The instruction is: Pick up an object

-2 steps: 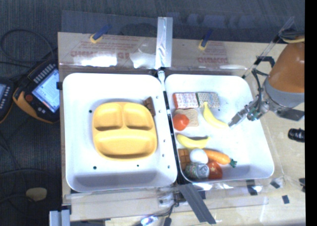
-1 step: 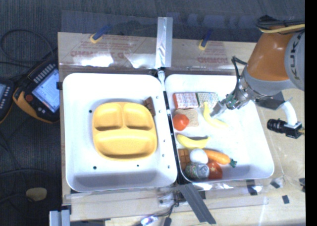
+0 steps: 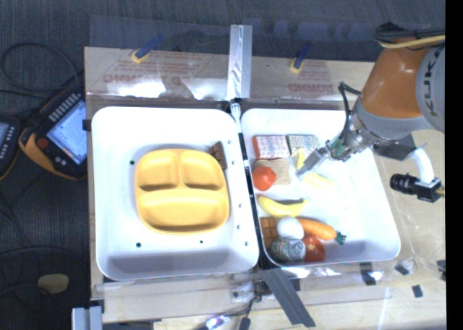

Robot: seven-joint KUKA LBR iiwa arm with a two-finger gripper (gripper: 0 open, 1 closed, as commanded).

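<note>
Reaching in from the right across the right bin point(image 3: 362, 209), a grey arm point(image 3: 396, 93) with an orange band. Tilted down and leftward, the gripper point(image 3: 309, 163), low over the bin's upper middle; open or closed, cannot tell. Just beside its tip, a small yellow piece point(image 3: 299, 158), and right below that a pale yellow scrap point(image 3: 319, 179) on the white floor.

Crowded along the bin's left side, everything else. At the top, side by side, a red-and-white packet point(image 3: 269, 146) and a grey-green packet point(image 3: 303, 142), the latter just up and left of the gripper. Below the red-and-white packet, a tomato point(image 3: 265, 176) resting against a tan slice point(image 3: 281, 171). Further down, a banana point(image 3: 280, 206) lying crosswise, then a white egg point(image 3: 290, 227) touching a carrot point(image 3: 319, 230) on its right and a brown square point(image 3: 268, 228) on its left. In the bottom corner, a can point(image 3: 287, 250) lying beside a red fruit point(image 3: 313, 250). Nearest the gripper's tip, hemming in the yellow piece: the grey-green packet and the tan slice.

Sitting in the left bin point(image 3: 116, 155), a yellow divided plate point(image 3: 181, 188), with a small brown block point(image 3: 217, 152) touching its upper right corner. Standing between the two bins at the back, a metal post point(image 3: 239, 57). Lying off the bench to the left, on dark carpet, a handheld controller point(image 3: 64, 133) with its cables.
</note>
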